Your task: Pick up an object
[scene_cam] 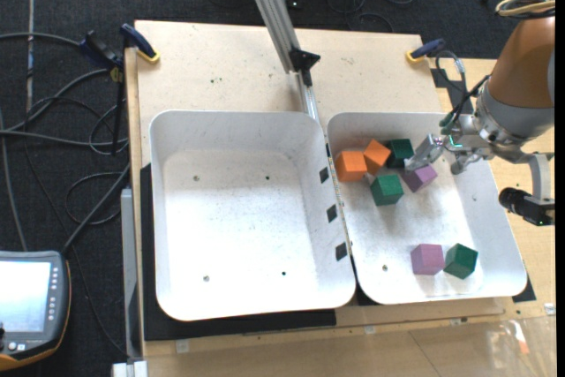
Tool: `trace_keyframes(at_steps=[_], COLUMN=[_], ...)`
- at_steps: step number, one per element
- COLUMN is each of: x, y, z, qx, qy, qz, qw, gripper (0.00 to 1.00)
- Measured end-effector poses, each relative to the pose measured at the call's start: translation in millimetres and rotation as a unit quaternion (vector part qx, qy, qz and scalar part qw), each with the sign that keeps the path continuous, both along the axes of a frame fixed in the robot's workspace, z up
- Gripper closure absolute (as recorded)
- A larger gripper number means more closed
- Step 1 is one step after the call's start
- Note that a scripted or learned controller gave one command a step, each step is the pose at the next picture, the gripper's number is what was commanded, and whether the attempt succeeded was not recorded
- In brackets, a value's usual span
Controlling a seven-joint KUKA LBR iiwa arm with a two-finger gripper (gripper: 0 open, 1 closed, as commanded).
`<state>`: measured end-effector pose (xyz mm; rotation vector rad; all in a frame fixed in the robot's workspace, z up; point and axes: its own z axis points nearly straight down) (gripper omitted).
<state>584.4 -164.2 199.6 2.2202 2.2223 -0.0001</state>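
My gripper (434, 154) hangs over the upper right part of the right bin (494, 216), with the grey and orange arm (525, 75) behind it. Its tip is right beside a small purple block (421, 177), at that block's upper edge. To the left lies a cluster: two orange blocks (352, 164) (377, 154), a dark green block (400, 149) and a green block (386, 189). Near the bin's front edge sit a second purple block (427, 259) and another green block (461, 260), side by side.
The left bin (177, 146) adjoins the right bin along a shared ridge. A slanted metal rail (269, 0) runs down to the bins' far junction. Clamps (139, 42) (425, 51) grip the bench's far corners. A pendant screen (31, 305) lies at the lower left.
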Motion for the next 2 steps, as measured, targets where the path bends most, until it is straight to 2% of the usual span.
trace_keyframes(at_steps=[1,2], x=[2,13], y=[-2,-8], z=[-44,-86], qx=[0.0002,0.0031], qy=[0.002,-0.005], qz=[-0.001,0.000], qw=[1.0000,1.0000], gripper=[0.00,0.00])
